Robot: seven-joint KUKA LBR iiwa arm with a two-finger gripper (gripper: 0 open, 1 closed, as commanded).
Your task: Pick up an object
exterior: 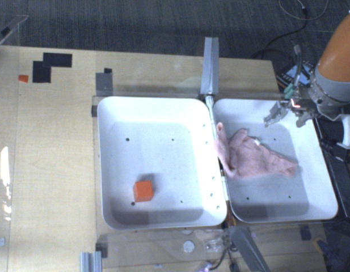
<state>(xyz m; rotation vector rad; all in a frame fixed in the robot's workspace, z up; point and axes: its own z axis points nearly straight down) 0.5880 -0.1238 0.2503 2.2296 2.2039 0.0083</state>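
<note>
Two shallow white bins are seen side by side on a pale wooden bench, parted by a grey metal divider (210, 67) that runs up the middle of the frame. In the right bin (319, 203) a crumpled pink cloth (255, 156) is spread across the centre, with its left edge draped up against the wall shared with the left bin (115, 152). A small orange block (143, 191) is found in the lower part of the left bin, well apart from the cloth.

The gripper (287, 116) is seen at the upper right of the frame, above the far right corner of the right bin, carried by the grey arm with its orange band (339, 47). Its two fingers are spread apart and nothing is seen between them. The cloth lies below and to the left of the gripper in the frame, near it but not touched by it. The orange block lies far to the lower left of the gripper, across the divider.

Black markers (49, 66) are fixed to the bench at the upper left.
</note>
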